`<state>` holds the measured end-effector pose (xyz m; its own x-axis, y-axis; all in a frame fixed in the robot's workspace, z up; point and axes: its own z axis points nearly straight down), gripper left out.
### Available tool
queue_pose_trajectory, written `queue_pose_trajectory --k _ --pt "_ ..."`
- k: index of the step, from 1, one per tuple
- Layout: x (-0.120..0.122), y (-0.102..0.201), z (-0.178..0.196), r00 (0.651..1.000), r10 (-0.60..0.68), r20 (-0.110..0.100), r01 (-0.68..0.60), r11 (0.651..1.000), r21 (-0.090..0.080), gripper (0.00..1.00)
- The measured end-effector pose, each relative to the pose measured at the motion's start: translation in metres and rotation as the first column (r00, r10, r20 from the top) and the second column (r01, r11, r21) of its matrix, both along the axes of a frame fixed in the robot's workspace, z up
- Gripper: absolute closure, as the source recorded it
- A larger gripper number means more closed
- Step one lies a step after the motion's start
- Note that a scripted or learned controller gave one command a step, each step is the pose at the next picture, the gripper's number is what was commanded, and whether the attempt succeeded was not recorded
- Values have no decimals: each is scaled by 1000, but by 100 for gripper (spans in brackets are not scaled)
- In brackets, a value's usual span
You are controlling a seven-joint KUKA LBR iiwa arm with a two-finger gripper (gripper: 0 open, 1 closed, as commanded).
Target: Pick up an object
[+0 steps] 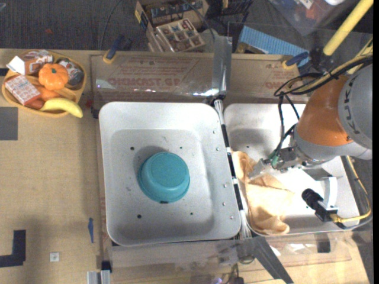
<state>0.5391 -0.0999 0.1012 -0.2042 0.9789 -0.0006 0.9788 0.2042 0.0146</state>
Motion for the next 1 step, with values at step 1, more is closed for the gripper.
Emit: queue_pose_trajectory --k 1 --pt "10 -3 -10 1000 23 -3 -23 1000 -3 0"
